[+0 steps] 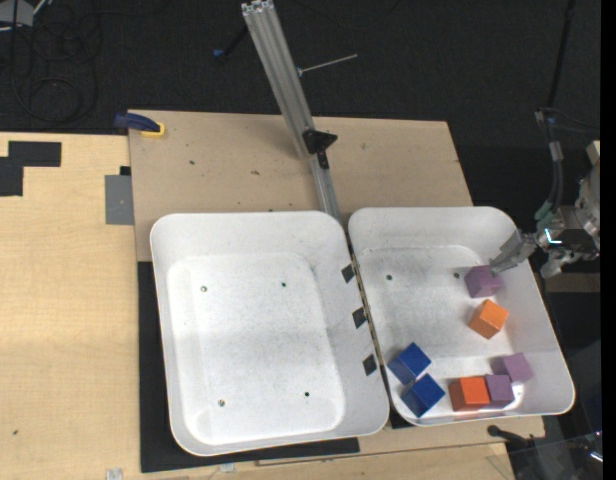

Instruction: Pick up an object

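Note:
The right bin (438, 230) holds several small blocks. A purple block (482, 281) lies near its right wall, with an orange block (488, 318) just below it. Two blue blocks (411, 361) (424, 395) sit at the lower left of that bin. A red-orange block (470, 392) and two more purple blocks (499, 389) (515, 368) crowd the front right corner. My gripper (528, 253) hangs over the bin's right rim, just right of and slightly above the upper purple block. Nothing shows in its grasp.
The left bin (188, 243) stands beside the right one, with black clips (359, 316) along the shared wall. A slanted aluminium rail (284, 78) rises behind the bins. The wooden bench (58, 268) extends to the left.

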Motion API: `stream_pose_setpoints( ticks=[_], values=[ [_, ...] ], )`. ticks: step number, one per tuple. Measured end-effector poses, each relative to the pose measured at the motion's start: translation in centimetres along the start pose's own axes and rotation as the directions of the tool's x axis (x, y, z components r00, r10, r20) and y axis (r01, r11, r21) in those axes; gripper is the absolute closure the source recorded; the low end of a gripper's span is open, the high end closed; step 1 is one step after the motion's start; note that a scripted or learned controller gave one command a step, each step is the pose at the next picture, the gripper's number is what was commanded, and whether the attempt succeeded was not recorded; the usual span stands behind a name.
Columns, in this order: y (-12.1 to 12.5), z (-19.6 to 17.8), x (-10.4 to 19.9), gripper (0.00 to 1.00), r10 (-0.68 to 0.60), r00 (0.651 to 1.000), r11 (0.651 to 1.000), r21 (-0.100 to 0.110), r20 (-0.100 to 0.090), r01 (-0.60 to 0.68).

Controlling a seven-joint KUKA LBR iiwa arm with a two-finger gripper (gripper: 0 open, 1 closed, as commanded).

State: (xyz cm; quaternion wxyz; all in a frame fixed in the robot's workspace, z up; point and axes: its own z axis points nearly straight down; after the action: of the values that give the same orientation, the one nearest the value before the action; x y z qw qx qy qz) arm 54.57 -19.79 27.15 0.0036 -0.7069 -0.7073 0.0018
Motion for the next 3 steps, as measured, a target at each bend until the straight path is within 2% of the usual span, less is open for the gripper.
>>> stream_pose_setpoints(
  ticks=[1, 2, 3],
  values=[
    [0.1, -0.3, 0.0, 0.00, 0.000, 1.000, 1.000, -0.005, 0.001, 0.000],
    [-0.1, 6.1, 0.5, 0.00, 0.001, 1.000, 1.000, 0.002, -0.001, -0.001],
    [0.5, 10.8, 0.9, 0.00, 0.003, 1.000, 1.000, 0.000, 0.000, -0.003]
  ],
)
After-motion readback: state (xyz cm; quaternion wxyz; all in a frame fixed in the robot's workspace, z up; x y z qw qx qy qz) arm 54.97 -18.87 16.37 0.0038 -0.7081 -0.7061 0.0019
